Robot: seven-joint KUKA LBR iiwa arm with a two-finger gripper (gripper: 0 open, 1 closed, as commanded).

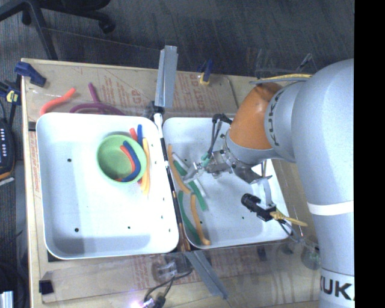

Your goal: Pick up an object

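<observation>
Looks like a robotics lab or test cell. Plain plywood bench (120, 81) on dark carpet, with two white bins (54, 198) fixed side by side at centre, blue clamps (29, 72) gripping the edge at ten o'clock, loose cables (159, 289) at six, and office-chair legs (90, 15) at eleven. Big grey industrial arm (319, 150) looming in at three o'clock.

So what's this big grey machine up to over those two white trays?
A robot arm is reaching from the right into the right-hand tray, trying to pick something up. Its pincer is down among some thin green and tan strips along that tray's left side. Whether it has caught one is hard to tell. The left-hand tray holds a green bowl with colourful strips.
</observation>
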